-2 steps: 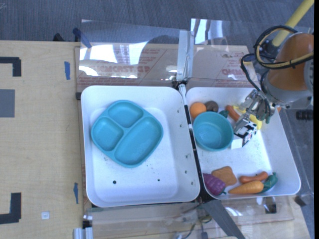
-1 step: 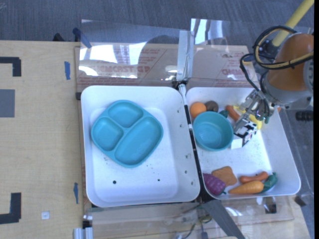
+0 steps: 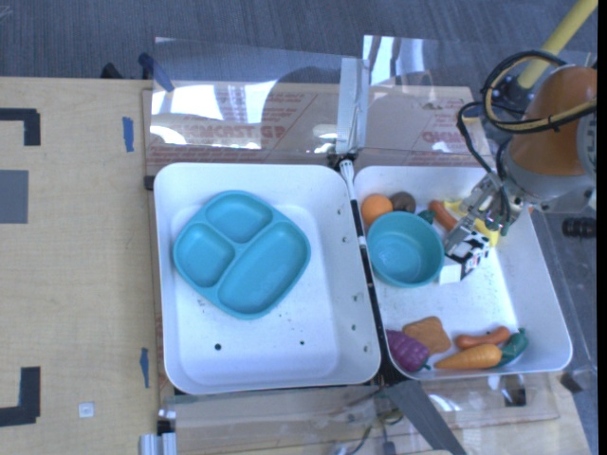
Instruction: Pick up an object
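Tool (image 3: 471, 235) above right bin (image 3: 531, 301), beside blue bowl (image 3: 404, 247)

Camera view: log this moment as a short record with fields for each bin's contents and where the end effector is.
left bin: blue divided plate
right bin: blue bowl, orange fruit, brown ball, black-and-white block, toy food along the near wall
toy food: purple piece, tan cracker, carrots
end effector: over the right bin, right of the bowl, above the black-and-white block
grasp: cannot tell
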